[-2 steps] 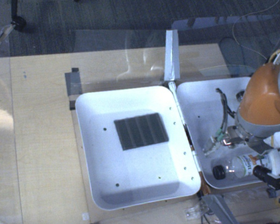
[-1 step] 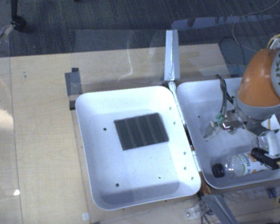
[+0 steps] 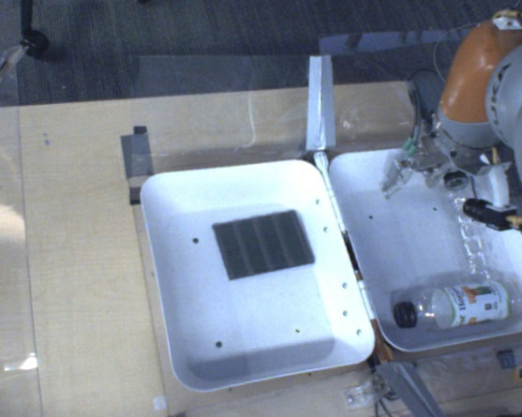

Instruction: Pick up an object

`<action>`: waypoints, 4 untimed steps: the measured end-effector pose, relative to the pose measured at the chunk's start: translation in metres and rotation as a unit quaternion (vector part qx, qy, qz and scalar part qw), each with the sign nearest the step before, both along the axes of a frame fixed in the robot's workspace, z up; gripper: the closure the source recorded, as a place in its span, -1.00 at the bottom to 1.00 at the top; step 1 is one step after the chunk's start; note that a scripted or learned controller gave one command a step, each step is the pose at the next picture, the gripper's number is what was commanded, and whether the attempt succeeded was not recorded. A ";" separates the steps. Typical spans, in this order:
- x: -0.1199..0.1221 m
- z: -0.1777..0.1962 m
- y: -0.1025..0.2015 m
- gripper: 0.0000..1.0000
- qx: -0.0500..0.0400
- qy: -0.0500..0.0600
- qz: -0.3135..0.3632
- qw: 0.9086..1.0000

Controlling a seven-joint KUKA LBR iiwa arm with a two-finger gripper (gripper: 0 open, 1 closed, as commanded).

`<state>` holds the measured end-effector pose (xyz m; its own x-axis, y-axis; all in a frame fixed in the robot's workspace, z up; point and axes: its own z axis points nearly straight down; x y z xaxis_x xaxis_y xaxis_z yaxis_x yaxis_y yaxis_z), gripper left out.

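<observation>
You are looking at a pick that is not yet made. The clear bottle (image 3: 452,307) is lying on its side along the near wall of the right bin (image 3: 378,236), black cap pointing toward the divider between the bins, label facing up. Nothing is lifting it; it is resting on the bin floor. The pincer (image 3: 405,168) is hanging over the far part of the same bin, well apart from the bottle, and you cannot tell from here whether it is spread or pressed together; nothing is showing between its tips. So the approach, the closing and the lift are all still ahead of you.

For room, the bottle is sitting tight to the near rim, so a descent there is leaving little margin on that side. The middle of the right bin is giving you open floor. The left bin (image 3: 175,204) is carrying a dark ribbed pad (image 3: 264,244), and the tabletop (image 3: 80,272) around it is bare wood.
</observation>
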<state>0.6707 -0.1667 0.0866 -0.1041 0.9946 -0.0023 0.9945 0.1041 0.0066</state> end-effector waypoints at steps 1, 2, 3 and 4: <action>-0.039 0.130 -0.033 -1.00 -0.001 -0.002 -0.005 1.000; -0.027 0.001 -0.038 -1.00 0.000 -0.001 0.026 1.000; -0.044 0.001 -0.037 -1.00 0.000 -0.001 0.041 0.999; -0.041 0.014 -0.036 1.00 -0.001 -0.004 0.042 0.999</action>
<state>0.6297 -0.2029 0.1003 -0.1867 0.9824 -0.0046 0.9823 0.1868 0.0149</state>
